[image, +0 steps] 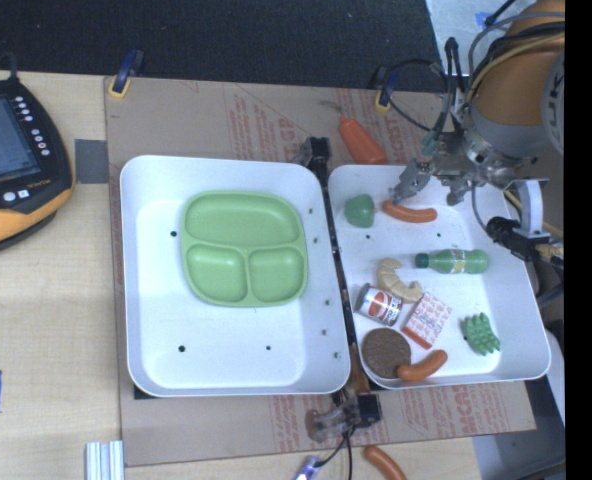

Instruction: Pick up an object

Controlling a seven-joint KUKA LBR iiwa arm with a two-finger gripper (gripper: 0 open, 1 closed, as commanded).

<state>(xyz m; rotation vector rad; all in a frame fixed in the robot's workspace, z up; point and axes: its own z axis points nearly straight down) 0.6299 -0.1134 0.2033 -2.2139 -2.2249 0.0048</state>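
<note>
Two white bins sit side by side on the bench (56, 308). Nearest the camera, the right bin (516, 363) holds a sausage (422, 368) against its front rim, touching a round brown disc (386, 350). Just behind these lie a small can (380, 306), a red-and-white packet (428, 318) and a green ridged toy (482, 333). A beige curved piece (398, 278) rests against the can, and a green bottle (453, 260) lies on its side further back. Toward the far end of that bin are a second sausage (409, 211) and a green rounded lump (359, 210). The left bin (156, 358) carries a green divided plate (244, 246).

The end effector (423, 175) hangs at the far edge of the right bin, just above and beside the second sausage, which looks like the likeliest target. Its fingers appear spread, with nothing between them. An orange carrot-like toy (360, 141) lies outside the bin on the cardboard beyond.

By my reading, the pick has not yet been made: every object lies in the bin, none lifted. Descent, closing on something and raising it all remain.
</note>
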